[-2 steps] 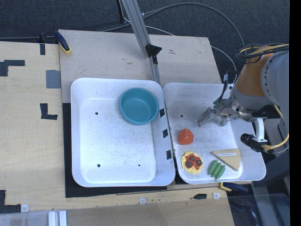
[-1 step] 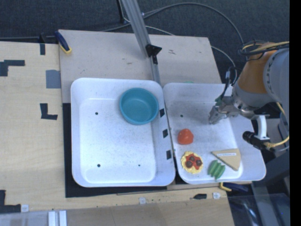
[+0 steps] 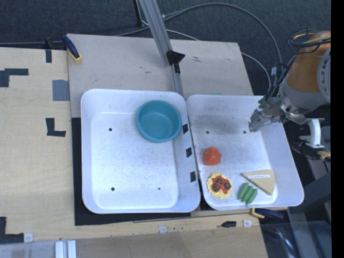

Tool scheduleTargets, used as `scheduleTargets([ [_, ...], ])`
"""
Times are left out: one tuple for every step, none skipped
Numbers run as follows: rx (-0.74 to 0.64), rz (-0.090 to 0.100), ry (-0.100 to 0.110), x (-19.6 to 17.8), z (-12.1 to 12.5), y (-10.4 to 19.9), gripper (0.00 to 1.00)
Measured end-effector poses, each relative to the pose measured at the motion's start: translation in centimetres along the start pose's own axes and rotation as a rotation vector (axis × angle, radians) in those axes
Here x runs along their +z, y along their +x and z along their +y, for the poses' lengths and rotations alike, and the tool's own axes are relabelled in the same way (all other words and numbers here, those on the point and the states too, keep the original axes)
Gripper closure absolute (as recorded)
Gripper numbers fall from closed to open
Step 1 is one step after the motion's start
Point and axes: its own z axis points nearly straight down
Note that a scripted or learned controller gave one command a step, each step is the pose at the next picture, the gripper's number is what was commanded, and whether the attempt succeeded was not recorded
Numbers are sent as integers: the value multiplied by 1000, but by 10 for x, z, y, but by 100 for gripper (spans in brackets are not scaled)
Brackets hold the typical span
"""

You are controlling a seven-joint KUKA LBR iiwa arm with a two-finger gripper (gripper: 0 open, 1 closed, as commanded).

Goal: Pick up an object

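In the right bin (image 3: 279, 144), four small things lie toward the near end. A red tomato (image 3: 212, 156) sits near the middle, left of centre. Just below it is a round yellow pizza (image 3: 219, 185) with dark red spots. To its right lies a green vegetable (image 3: 248, 193), touching or nearly touching a tan sandwich wedge (image 3: 260, 180). No writing or label can be read on any of them.

The gripper (image 3: 256, 122) hangs over the far right part of that bin, well apart from the four things; whether its fingers are open or closed cannot be told, and nothing is seen in it.

The left bin (image 3: 102, 165) holds a blue bowl (image 3: 158, 121) at its far right corner.
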Motion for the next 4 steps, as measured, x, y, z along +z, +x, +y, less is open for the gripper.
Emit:
scheduleTargets([
  [0, 0, -1, -62, -1, -4, 100],
  [0, 1, 3, -75, -1, -4, 100],
  [-3, 2, 3, -83, -3, 49, 100],
  [-5, 3, 3, -89, -6, 106, 100],
])
